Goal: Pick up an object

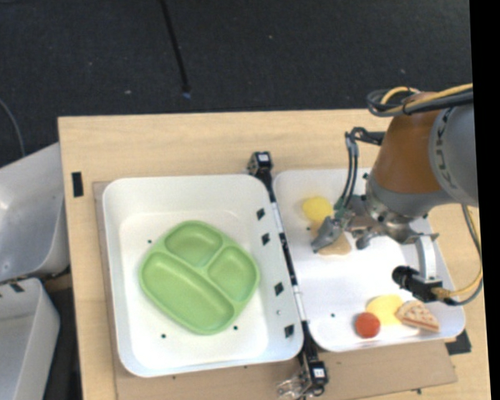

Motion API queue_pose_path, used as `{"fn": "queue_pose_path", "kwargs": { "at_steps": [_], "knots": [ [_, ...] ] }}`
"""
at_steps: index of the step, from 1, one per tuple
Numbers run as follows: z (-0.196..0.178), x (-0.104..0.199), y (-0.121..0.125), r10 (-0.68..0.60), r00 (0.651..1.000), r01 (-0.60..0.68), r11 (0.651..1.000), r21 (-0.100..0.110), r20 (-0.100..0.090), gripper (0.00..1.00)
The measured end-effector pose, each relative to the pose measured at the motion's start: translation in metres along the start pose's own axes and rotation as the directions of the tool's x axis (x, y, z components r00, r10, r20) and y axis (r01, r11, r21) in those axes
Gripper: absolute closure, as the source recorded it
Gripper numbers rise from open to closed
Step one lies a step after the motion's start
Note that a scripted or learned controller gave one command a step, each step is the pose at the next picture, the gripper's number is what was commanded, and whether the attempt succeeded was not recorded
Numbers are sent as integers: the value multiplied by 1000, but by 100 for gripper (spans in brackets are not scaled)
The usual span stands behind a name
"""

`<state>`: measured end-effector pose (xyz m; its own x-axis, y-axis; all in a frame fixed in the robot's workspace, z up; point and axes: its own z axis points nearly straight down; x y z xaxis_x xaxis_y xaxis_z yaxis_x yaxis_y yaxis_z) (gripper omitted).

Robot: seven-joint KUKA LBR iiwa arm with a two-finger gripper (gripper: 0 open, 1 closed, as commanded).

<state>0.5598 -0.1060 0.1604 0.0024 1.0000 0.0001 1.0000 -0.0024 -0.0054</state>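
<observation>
Tan food piece (pixel 339 246) lies in the right bin (pixel 340 316), just below the yellow item (pixel 317 208); my gripper (pixel 331 235) sits on it, though I cannot tell its grip state.

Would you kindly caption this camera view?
Gripper low over a tan piece in the right bin; green plate in the left.

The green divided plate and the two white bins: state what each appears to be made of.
Green divided plate: probably moulded plastic, semi-matte, judging by its uniform colour, rounded compartment ridges and soft highlights. White bins, left and right: likely thin formed plastic, smooth and slightly glossy, with rounded corners and rolled rims.
</observation>
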Motion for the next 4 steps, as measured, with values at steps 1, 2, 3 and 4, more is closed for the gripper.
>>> {"fn": "queue_pose_path", "kwargs": {
  "at_steps": [1,2,3,4],
  "knots": [
    [54,-1,-1,-1,1000,1,1000,0,0,0],
    [40,-2,1,4,1000,-4,1000,-6,1,100],
    [-3,-1,-1,2,1000,-2,1000,-10,1,100],
    [-62,5,-5,-5,1000,5,1000,-11,1,100]
  ]
}}
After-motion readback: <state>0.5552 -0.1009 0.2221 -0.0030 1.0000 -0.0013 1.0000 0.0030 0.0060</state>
